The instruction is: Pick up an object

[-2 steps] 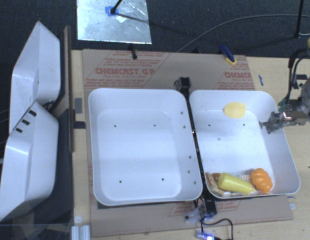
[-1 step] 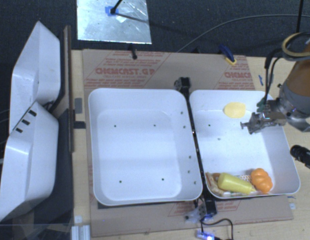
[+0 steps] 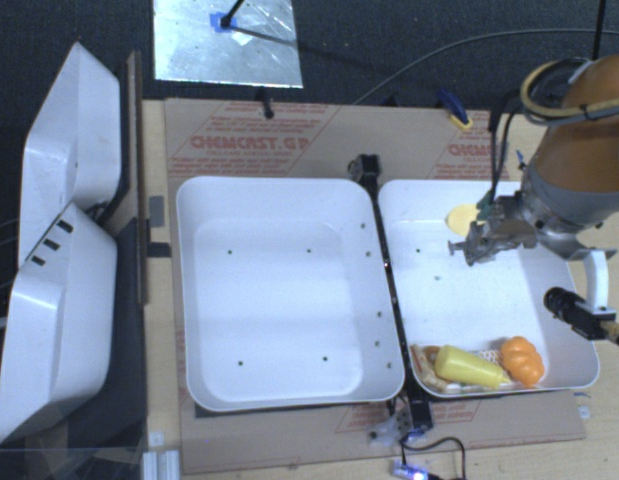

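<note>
Near the front rim of the right bin (image 3: 589, 368) we see a yellow bottle (image 3: 469, 365) and orange toy (image 3: 522, 360). Our gripper (image 3: 476, 251) hovers well apart, beside a yellow disc (image 3: 461, 218); finger state unclear. Descending there, we risk grabbing nothing.

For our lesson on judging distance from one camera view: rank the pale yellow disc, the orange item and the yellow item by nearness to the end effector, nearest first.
Measured from the end effector, over the right bin:
1. Pale yellow disc, right beside it near the bin's far side.
2. Orange item, in the bin's near right corner.
3. Yellow item, along the near edge, left of the orange one; nearly tied with it.
</note>
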Tool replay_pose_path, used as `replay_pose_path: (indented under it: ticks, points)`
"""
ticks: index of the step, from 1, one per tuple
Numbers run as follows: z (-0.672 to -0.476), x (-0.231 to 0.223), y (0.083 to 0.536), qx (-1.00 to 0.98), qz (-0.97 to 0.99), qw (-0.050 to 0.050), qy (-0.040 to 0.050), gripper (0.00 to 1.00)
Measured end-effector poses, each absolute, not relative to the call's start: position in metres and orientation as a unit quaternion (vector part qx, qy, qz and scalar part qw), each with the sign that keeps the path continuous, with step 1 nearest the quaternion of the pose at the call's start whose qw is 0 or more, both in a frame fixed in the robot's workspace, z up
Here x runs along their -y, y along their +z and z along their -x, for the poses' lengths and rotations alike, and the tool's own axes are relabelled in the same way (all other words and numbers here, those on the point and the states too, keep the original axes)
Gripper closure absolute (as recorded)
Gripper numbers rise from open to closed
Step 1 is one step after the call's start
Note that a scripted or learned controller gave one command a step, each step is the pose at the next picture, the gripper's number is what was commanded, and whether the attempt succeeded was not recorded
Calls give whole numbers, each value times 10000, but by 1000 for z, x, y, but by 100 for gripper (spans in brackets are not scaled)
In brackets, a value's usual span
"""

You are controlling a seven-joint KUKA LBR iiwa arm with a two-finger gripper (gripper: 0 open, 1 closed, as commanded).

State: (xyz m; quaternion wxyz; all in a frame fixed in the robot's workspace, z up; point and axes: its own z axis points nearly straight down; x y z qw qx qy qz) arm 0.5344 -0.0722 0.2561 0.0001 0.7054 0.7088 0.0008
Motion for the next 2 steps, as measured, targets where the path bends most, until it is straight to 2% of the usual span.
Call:
replay_pose_path:
  ticks: [2]
  points:
    - [-534, -23, 246, -7087, -7055, -4, 3, 100]
